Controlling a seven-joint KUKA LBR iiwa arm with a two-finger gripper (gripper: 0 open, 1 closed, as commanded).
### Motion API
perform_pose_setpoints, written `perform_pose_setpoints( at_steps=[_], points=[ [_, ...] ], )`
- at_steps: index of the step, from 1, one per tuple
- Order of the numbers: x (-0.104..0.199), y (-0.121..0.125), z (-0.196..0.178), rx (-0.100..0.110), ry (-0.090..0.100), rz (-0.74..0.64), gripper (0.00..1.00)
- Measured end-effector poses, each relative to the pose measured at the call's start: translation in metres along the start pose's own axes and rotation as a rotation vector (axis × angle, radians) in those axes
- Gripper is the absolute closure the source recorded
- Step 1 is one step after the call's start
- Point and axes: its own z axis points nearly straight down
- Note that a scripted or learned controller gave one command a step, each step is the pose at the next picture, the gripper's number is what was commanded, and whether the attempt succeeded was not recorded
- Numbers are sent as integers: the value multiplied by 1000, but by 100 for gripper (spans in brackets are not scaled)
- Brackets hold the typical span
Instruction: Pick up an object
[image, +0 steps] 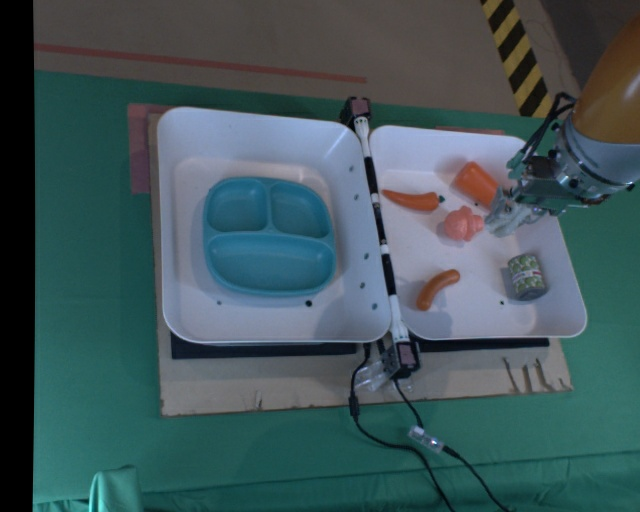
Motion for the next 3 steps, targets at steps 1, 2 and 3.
perform_pose_setpoints(
  at_steps=[1,2,3],
  points=[
    [-45,37,-1,-2,-3,1,100],
    [-76,42,18,1,-2,2,100],
    [-75,-22,16,2,-1,2,100]
  ],
)
